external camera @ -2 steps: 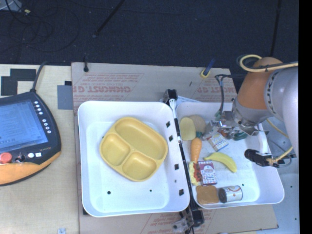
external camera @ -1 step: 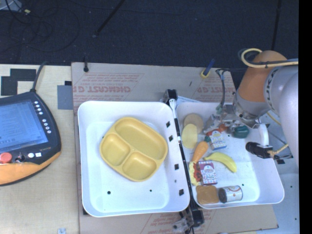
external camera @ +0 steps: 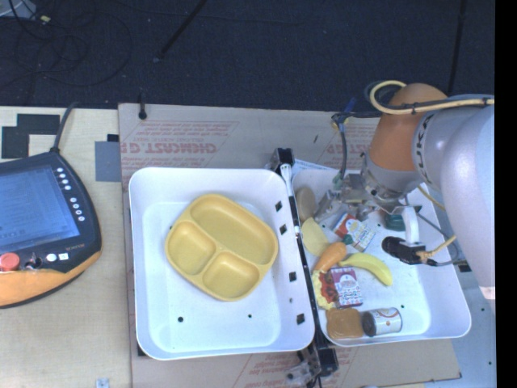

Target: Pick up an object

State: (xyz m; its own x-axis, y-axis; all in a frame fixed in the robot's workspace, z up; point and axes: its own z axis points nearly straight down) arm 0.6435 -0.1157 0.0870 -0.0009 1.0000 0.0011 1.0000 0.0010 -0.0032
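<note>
Looking down from the camera view, I see the claw (external camera: 349, 208) low over the right bin's (external camera: 452, 314) clutter, near the carrot (external camera: 329, 257) and banana (external camera: 367, 267); grip state: cannot tell. I judge we're mid-reach; next comes closing and lifting.

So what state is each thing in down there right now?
Yellow tray: right way up, lying in the left bin.
Banana: lying flat in the right bin.
Can: on its side.
Red packet: flat, face up.
Gripper: low over the right bin's pile.
Tablet: screen lit.
</note>
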